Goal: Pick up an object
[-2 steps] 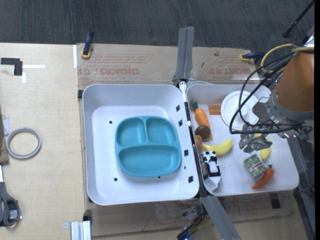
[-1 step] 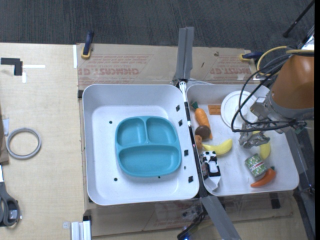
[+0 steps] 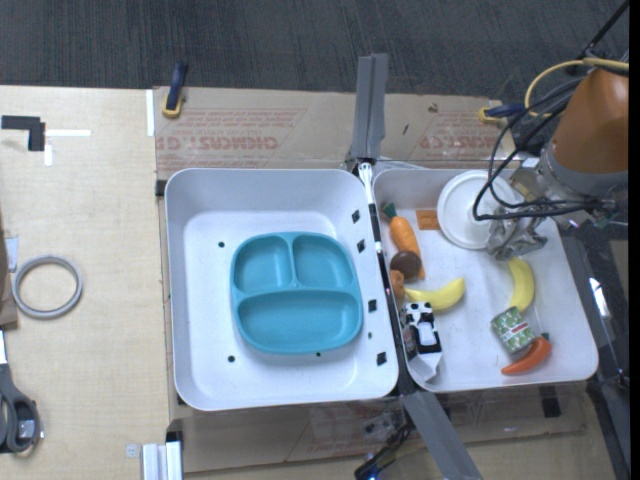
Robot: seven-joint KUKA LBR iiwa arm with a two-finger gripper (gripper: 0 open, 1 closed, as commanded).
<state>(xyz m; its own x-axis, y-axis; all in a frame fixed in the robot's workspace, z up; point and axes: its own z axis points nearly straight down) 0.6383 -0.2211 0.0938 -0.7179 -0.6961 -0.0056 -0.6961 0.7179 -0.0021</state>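
My gripper [image 3: 516, 240] hangs over the right bin [image 3: 480, 363], just above the top end of a yellow banana [image 3: 520, 286] and beside a white round plate [image 3: 468, 208]. Its metal fingers point down; nothing shows between them. Other items in this bin: a carrot [image 3: 403, 236], a brown round item [image 3: 406, 263], a second banana [image 3: 442, 294], a black-and-white toy [image 3: 421, 326], a green packet [image 3: 512, 330] and a red chili [image 3: 528, 356].
The left bin [image 3: 200, 298] holds a teal divided plate [image 3: 297, 292]. A grey divider bar [image 3: 370, 108] runs between the bins at the back. A tape ring [image 3: 43, 286] and scissors [image 3: 18, 418] lie on the bench at left. Cables [image 3: 540, 88] loop around the arm.
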